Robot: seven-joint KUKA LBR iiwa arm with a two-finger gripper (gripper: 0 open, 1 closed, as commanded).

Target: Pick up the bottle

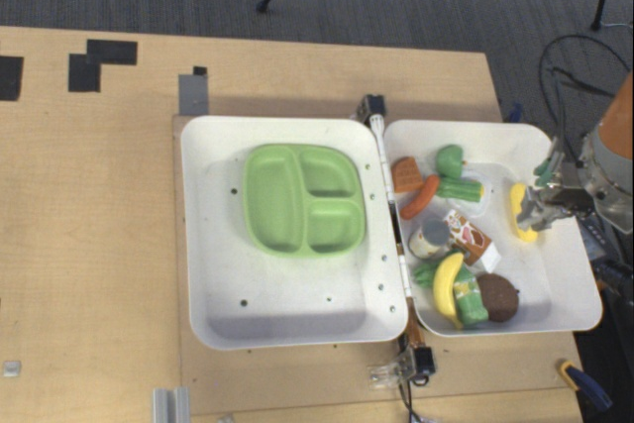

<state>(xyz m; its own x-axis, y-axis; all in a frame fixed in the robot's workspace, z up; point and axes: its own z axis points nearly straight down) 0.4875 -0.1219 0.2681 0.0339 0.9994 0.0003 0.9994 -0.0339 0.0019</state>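
Note:
The bottle lies on its side in the middle of the right bin. It is small and clear, with a grey cap end toward the left and a red and white label. It rests among toy foods. My gripper hangs at the bin's right side, directly over a yellow toy piece. It is about a hand's width to the right of the bottle and does not touch it. Nothing shows held in it.
Around the bottle lie a red sausage, a brown bread piece, green vegetables, a banana and a brown ball. The left bin holds a green divided plate.

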